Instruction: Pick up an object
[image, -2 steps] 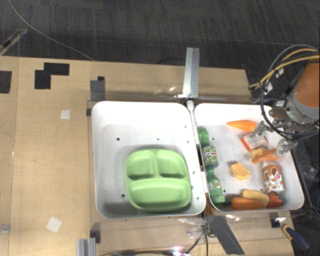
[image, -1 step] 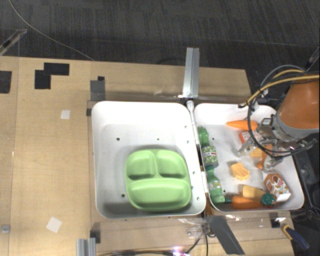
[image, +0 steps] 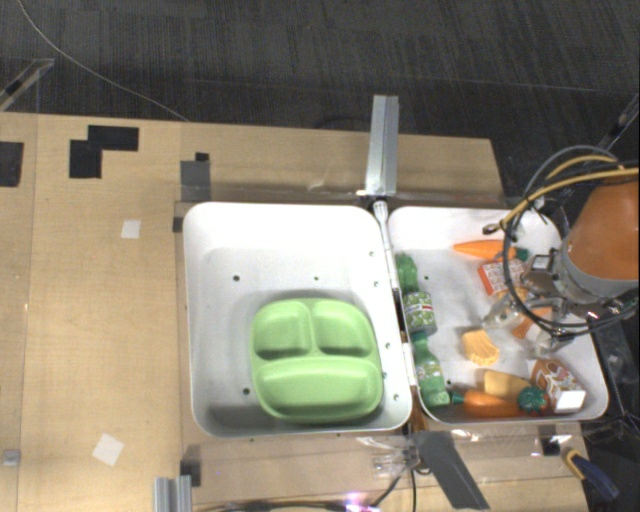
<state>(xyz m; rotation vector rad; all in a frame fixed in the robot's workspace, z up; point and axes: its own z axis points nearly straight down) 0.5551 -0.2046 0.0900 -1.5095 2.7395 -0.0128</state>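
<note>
Arm over the right bin, toys scattered beneath.

Seen on the wooden surface: two white bins side by side. Held in the left bin: a green divided plate, toward the near side. Reached over the right bin from the right edge: the grey arm with orange band, hand low above the clutter, finger state impossible to tell. Lined along the divider wall: green bottles. Scattered nearby: an orange carrot at the far side, a yellow piece mid-bin, another carrot along the near wall.
</note>
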